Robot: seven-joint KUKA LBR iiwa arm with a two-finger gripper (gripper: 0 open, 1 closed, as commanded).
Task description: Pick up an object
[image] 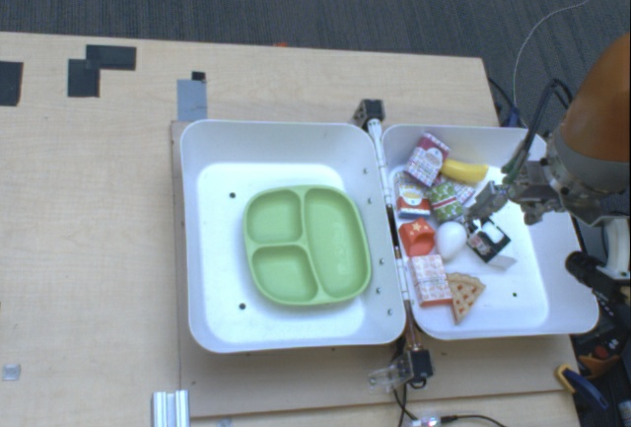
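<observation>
The right bin (525,289) holds several toy foods. Among them are a yellow banana (463,171), a pink carton (427,159), a green packet (449,201), a red piece (418,238), a white egg (450,240), a pink wafer pack (429,279) and a pizza slice (465,294). My gripper (486,230) reaches in from the right and hangs low over the middle of this bin. It sits just right of the egg and below the banana. Its dark tip hides what lies under it.
The left bin (189,218) holds a green divided plate (308,245). A black clamp (371,109) sits at the far end of the seam between the bins. Cables trail at the bench's right and front edges.
</observation>
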